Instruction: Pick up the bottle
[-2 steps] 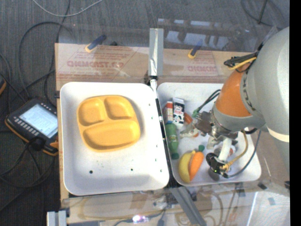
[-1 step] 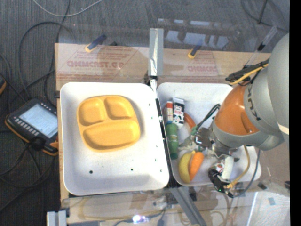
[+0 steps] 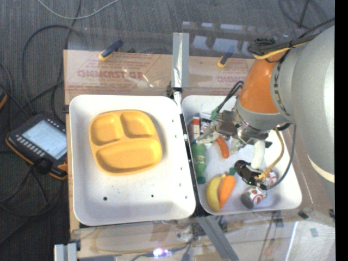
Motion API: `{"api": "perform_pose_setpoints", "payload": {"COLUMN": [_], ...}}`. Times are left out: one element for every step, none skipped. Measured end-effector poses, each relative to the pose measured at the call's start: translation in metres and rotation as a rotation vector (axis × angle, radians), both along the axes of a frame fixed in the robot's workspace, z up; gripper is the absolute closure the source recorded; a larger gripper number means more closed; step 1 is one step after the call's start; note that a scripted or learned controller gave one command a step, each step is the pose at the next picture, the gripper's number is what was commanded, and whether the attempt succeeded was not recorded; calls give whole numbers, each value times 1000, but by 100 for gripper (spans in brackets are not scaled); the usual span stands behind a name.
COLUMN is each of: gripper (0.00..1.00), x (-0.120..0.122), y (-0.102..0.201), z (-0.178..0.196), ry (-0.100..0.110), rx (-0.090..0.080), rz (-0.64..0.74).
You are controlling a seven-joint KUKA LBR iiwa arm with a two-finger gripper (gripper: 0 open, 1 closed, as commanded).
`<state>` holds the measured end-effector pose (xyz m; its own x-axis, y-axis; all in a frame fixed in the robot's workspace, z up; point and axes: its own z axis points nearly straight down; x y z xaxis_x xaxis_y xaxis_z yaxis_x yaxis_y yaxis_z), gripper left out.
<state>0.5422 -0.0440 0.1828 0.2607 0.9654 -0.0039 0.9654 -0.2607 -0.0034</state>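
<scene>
The green bottle (image 3: 199, 157) lies along the left wall of the right bin (image 3: 291, 192), its length running from the back toward the front. My gripper (image 3: 213, 131) hangs just to the right of and above the bottle's far end, under the grey wrist with the orange band. The view does not show anything held in it.
The right bin also holds a red-orange tube (image 3: 194, 128) at the back left, a small orange pepper (image 3: 223, 147), a yellow banana (image 3: 214, 192), a carrot (image 3: 227, 187) and a can (image 3: 254, 198). The left bin (image 3: 81, 200) holds a yellow divided tray (image 3: 126, 141).
</scene>
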Motion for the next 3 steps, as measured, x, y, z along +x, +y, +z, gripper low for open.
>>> {"api": "perform_pose_setpoints", "payload": {"gripper": [0, 0, 0], "x": [5, 0, 65], "y": [-65, 48, -17], "z": [-50, 3, 0], "ry": [1, 1, -1], "rx": [-1, 2, -1], "rz": [-38, -39, 135]}}
